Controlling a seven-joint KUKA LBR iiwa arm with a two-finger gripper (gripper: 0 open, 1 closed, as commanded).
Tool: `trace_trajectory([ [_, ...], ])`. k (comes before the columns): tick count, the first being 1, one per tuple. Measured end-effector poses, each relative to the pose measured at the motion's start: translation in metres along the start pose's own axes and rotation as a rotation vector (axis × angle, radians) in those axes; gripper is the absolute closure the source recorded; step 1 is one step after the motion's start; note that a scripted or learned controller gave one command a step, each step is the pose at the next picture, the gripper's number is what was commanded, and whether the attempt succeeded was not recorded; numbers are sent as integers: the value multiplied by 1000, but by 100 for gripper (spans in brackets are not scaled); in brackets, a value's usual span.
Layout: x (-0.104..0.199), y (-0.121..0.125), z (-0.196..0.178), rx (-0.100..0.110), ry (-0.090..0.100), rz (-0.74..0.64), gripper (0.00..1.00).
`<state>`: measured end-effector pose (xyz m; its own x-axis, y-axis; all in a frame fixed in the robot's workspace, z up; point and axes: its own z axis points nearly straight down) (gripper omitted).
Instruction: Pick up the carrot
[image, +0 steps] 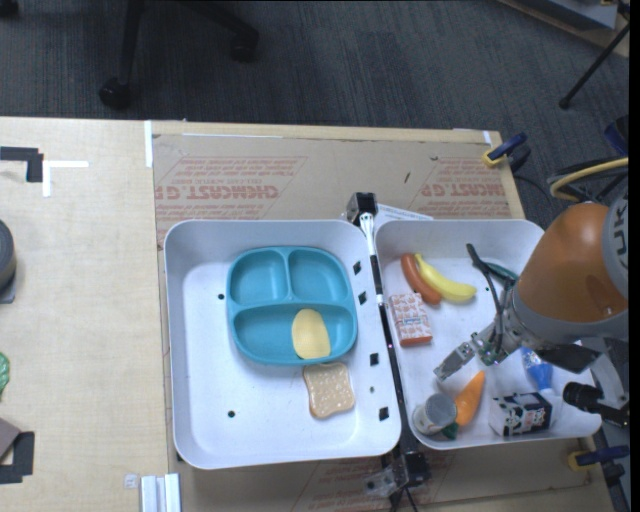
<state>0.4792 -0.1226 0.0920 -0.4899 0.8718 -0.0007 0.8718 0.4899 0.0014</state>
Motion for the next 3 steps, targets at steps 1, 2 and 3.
trace_trajectory([
  [1, 6, 4, 0, -2, -2, -311, 0],
  [2, 4, 7, -10, -7, -7, -305, 100],
  [3, 4, 7, -10, -6, -7, -305, 0],
])
